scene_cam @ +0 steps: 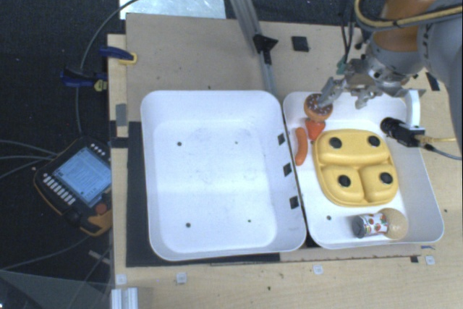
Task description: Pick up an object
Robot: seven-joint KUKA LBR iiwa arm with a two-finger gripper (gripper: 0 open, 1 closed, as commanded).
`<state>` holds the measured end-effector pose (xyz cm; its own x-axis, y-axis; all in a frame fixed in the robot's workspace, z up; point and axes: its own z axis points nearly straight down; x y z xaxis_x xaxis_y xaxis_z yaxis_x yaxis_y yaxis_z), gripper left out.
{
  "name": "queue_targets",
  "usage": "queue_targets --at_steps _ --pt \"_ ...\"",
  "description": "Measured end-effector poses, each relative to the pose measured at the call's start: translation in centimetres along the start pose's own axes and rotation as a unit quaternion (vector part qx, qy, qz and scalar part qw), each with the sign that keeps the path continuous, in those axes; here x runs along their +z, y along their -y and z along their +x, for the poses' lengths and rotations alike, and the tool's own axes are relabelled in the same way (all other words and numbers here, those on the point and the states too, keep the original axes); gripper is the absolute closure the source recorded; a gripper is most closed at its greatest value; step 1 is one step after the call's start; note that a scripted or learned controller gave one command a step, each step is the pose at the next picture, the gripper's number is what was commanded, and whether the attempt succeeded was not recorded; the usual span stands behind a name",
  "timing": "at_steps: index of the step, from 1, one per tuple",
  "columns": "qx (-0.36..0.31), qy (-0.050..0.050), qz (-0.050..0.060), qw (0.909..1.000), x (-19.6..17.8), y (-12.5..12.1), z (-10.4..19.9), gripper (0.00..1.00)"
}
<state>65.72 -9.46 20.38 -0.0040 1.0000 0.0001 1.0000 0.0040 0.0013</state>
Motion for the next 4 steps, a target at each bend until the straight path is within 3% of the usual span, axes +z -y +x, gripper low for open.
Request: queue_targets --at_steps 2,3,4 --pt "0.001 0.000 -0.002 1.0000 10.0 -0.1 0.3 0.00" --pt "0.001 0.002 -0.004 1.0000 10.7 -0.6 -0.2 0.00" --pt "0.001 0.003 -0.007 1.0000 9.4 -0.8 -0.1 1.00"
